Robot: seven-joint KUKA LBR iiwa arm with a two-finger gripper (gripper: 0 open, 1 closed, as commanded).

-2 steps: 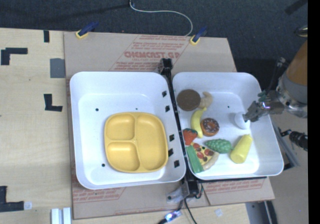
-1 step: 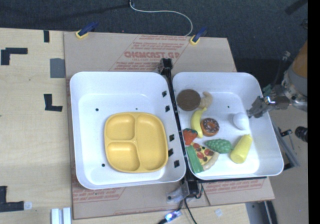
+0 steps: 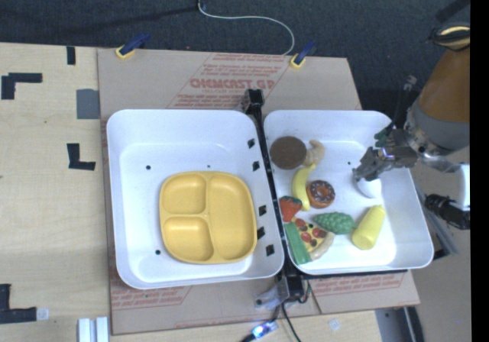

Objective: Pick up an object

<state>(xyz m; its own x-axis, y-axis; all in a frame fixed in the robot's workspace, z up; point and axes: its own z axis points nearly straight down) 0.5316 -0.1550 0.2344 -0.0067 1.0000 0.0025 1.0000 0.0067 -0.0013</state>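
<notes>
Gripper above right bin, just above yellow toy; jaw state indiscernible, nothing visibly held, pick pending.

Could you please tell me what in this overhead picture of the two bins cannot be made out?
- Gripper: small and dark over the right bin in the camera view, so its finger state is unreadable.
- Arm: cut off by the right edge.
- Toy carrot: partly covered by the pizza slice.
- Small pale object by the brown disc: too small to identify.
</notes>
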